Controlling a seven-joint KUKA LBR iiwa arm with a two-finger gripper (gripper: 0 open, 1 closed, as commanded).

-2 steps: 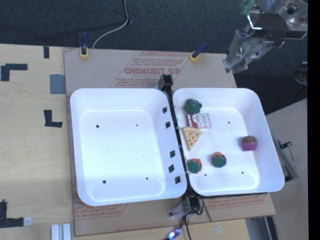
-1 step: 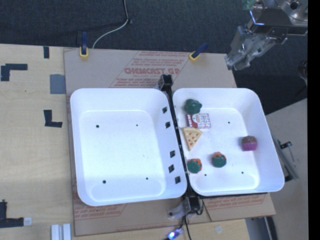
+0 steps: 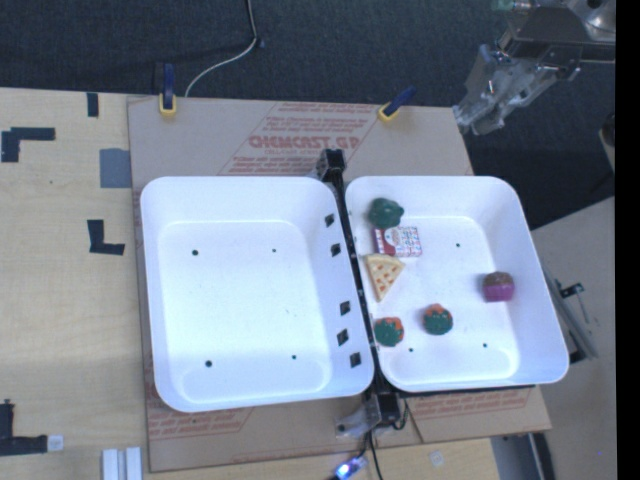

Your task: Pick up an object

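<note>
The right bin [image 3: 520, 230] holds several small objects. A dark green lump [image 3: 385, 211] lies near its back left, with a red and white packet [image 3: 398, 240] just in front of it. A yellow wedge [image 3: 383, 274] sits below the packet. Two green and red pieces [image 3: 389, 331] [image 3: 437, 319] lie toward the front. A purple piece [image 3: 498, 286] rests near the right wall. My gripper [image 3: 483, 114] hangs high at the top right, beyond the bin's back edge and well away from every object.
The left bin [image 3: 165, 268] stands beside the right one on a cardboard sheet [image 3: 290, 138]. Yellow clamps [image 3: 167, 103] [image 3: 394, 103] hold the sheet's back edge. A white cable [image 3: 225, 63] runs across the dark floor behind.
</note>
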